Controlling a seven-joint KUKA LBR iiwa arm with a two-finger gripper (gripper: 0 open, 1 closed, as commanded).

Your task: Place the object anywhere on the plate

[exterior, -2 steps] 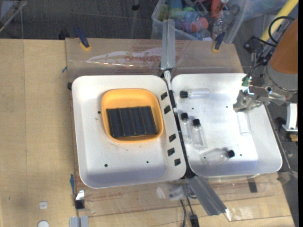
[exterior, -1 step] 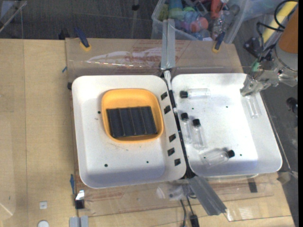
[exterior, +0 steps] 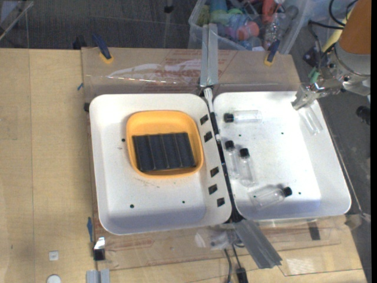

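Vial (exterior: 271, 194) nearest you lay on its side close to the front wall of the right bin (exterior: 321, 178), its black cap pointing right. A little farther back, two more clear vials stood close together near that bin's left wall: one (exterior: 243, 161) with its cap at the far end, and a smaller one (exterior: 230, 146) just beside it to the left (their glass bodies were faint against the white, so you could not tell whether they touched).

Across the divide, a row of small black tabs (exterior: 213, 173) ran along the seam between the bins. The left bin (exterior: 112, 187) held the orange plate (exterior: 165, 117), and a black ribbed slab (exterior: 164, 152) lay on the plate, covering most of its floor. None of the vials was on the plate; all were in the right bin.

Farther back, a fourth vial (exterior: 244, 117) lay on its side with its cap to the left. At the far right corner of the right bin, a fifth clear vial (exterior: 311, 121) lay slanted on the bin floor, just below the tool (exterior: 301, 99). The tool hung over that corner, and you could not tell whether it was released or clenched, nor whether it touched that vial. Above it showed the arm's orange band (exterior: 360, 22).

Beyond the bins, two blue clamps (exterior: 105, 53) sat at the back of the tabletop (exterior: 41, 158), and a clear tub of coloured odds and ends (exterior: 253, 10) stood behind.
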